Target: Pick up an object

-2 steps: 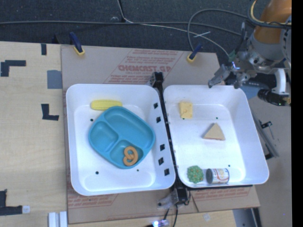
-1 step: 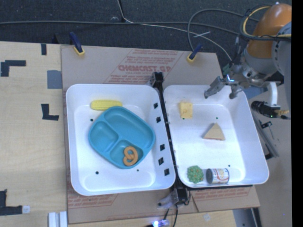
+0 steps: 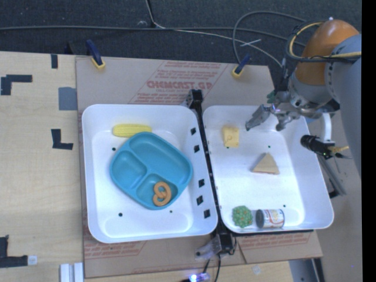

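Gripper (image 3: pixel 269 121) hangs over the far right part of the right bin (image 3: pixel 305 187), fingers (image 3: pixel 256 122) spread apart, nothing between them; grey arm (image 3: pixel 329 51) with orange band comes in from the right above it. Taking the right bin as landmark: yellow cheese cube (image 3: pixel 231 137) sits in its far left area, just left of the gripper and apart from it; tan wedge-shaped slice (image 3: pixel 266 164) lies near the bin's middle, below the gripper; green broccoli piece (image 3: pixel 241 216) at the near edge, touching or just beside a small can (image 3: pixel 270 218) lying on its side. Left bin (image 3: pixel 94 175) butts against the right bin's left wall, black clips along the seam. In the left bin, a blue divided plate (image 3: pixel 141 160), tilted, with an orange pretzel-like piece (image 3: pixel 161 194) in its near compartment; a yellow corn cob (image 3: pixel 131 130) lies just beyond the plate's far edge. Cardboard sheet (image 3: pixel 170 81) under both bins, held by blue-yellow clamps (image 3: pixel 95 55) at the far side.
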You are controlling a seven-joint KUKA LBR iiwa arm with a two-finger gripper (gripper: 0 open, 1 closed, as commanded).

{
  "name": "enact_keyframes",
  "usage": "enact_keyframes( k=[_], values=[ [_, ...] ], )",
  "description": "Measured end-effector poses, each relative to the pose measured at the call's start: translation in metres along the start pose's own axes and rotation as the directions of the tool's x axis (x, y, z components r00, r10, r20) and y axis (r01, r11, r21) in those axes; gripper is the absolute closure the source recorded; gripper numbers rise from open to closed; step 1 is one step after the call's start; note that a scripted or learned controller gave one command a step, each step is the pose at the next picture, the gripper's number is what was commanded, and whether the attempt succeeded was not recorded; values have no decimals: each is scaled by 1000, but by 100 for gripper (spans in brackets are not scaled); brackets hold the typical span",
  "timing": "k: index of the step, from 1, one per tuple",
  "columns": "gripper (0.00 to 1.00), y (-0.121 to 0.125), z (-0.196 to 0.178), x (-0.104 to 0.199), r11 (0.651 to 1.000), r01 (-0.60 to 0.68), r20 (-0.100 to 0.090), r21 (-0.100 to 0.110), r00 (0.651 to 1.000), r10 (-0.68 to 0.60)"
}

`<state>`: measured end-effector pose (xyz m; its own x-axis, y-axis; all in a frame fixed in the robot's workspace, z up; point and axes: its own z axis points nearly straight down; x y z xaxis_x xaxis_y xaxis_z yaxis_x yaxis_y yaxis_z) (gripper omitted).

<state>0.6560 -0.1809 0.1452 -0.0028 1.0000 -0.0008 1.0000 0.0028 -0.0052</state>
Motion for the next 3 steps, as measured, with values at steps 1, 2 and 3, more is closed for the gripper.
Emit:
enact_keyframes(
  k=[1,2,3],
  values=[
    [0,0,57,9,1000,-1,0,-3,1000,1],
    [100,2,42,9,1000,1,0,-5,1000,-1],
    [100,-3,-20,8,1000,-2,0,-10,1000,2]
  ],
)
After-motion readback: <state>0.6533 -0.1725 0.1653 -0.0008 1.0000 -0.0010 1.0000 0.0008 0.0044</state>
